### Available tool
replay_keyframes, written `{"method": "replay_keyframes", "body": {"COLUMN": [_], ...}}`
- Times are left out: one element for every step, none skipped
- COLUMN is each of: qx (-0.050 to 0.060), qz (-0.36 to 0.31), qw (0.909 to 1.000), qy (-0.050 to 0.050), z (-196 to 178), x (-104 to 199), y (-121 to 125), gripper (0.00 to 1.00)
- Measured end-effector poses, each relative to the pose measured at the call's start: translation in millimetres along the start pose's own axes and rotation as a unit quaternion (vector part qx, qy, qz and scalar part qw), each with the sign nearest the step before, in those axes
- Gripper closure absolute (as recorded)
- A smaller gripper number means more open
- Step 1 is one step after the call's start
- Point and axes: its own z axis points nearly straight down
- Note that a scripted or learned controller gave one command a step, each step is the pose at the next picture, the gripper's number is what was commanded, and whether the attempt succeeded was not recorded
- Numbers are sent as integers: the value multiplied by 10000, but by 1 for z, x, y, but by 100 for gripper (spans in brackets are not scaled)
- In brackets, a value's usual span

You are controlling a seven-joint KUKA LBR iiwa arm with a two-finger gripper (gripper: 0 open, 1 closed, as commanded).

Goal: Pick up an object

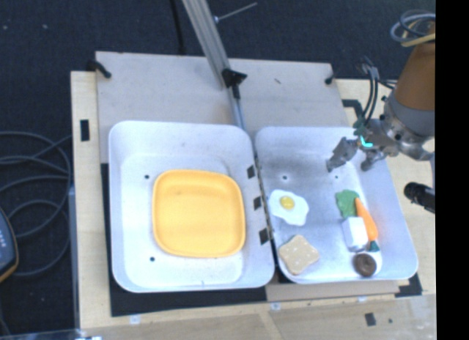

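Observation:
The right bin (293,148) holds a toy fried egg (288,207), a slice of toast (298,253), a green leafy piece (346,202), an orange carrot (366,218), a white block (355,233) and a brown round piece (364,263). My gripper (354,157) hangs over the bin's upper right part, above the green piece and apart from all the objects. Its two fingers are spread open with nothing between them.
A yellow square plate (198,212) lies in the left bin (132,148). A slanted metal rod (207,34) runs down to the gap between the bins. Cables lie on the dark floor at the left.

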Motion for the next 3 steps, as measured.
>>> {"method": "replay_keyframes", "body": {"qx": [0, 28, 27], "qz": [0, 3, 6], "qw": [10000, 10000, 10000], "qy": [0, 0, -1], "z": [0, 62, 123], "x": [0, 4, -1], "y": [0, -3, -6], "gripper": [0, 0, 0]}}
